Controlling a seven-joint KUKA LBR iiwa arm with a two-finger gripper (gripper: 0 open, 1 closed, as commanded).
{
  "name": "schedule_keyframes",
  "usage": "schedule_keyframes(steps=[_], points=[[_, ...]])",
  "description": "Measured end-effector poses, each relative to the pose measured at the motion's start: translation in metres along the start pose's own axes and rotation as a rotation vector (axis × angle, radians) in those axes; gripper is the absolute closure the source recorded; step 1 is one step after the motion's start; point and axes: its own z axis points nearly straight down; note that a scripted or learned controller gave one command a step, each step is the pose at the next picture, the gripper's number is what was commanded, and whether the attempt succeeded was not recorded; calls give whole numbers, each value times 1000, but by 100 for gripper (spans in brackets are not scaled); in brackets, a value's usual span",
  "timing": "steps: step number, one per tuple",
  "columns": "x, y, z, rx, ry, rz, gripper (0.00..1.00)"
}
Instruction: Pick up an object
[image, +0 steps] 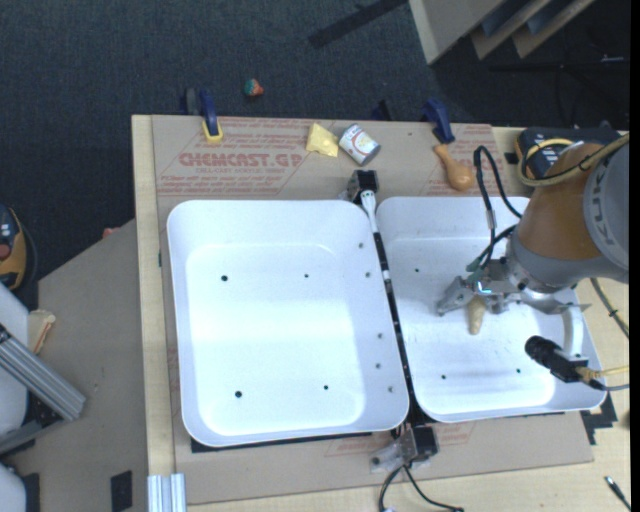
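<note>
wood bench (260, 160) (2 white bins (275, 320)), dark carpet (80, 70)

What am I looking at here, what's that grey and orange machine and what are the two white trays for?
This is one picture from a camera fixed above a workbench, looking down at a slant. The grey and orange machine coming in from the picture's right is a robot arm that a program moves. At its end is a gripper for picking things up, and it hangs over the right white bin. A small tan object sits right under it, but I can't tell whether it is being held. The left white bin lies beside it. On the board behind the bins lie a yellow piece, a small box and a tan wooden-looking piece.
</note>
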Motion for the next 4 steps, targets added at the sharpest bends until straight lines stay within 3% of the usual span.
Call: schedule_keyframes(steps=[1, 2, 3, 4], points=[[0, 2, -13, -8, -2, 0, 100], [71, 81, -110, -24, -1, -12, 100], [150, 111, -136, -15, -1, -10, 100], [227, 109, -134, -11, 0, -9, 100]])
